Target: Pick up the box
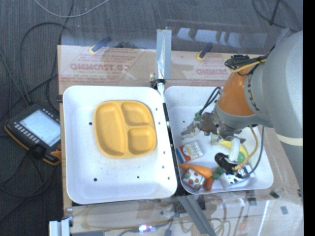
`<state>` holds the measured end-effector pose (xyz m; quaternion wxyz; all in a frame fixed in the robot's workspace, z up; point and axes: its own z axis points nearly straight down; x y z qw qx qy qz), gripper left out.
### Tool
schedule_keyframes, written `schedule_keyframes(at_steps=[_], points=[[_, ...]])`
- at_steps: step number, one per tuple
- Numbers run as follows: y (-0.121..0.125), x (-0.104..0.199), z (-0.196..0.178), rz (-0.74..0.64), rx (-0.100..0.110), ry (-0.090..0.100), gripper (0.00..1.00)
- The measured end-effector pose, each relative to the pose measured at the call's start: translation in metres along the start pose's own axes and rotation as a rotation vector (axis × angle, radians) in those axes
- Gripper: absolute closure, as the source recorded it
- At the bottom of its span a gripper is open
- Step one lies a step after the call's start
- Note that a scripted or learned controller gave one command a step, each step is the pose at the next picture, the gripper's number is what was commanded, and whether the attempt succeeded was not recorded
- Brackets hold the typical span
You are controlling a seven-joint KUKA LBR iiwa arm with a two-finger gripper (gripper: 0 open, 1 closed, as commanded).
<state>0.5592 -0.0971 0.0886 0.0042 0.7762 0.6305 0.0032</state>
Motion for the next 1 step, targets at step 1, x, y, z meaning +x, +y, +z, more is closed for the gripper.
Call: schedule_keyframes(at_steps=[1], points=[[-0.0543,-0.0202,-0.0011,-0.008,-0.004,-0.001,0.0]])
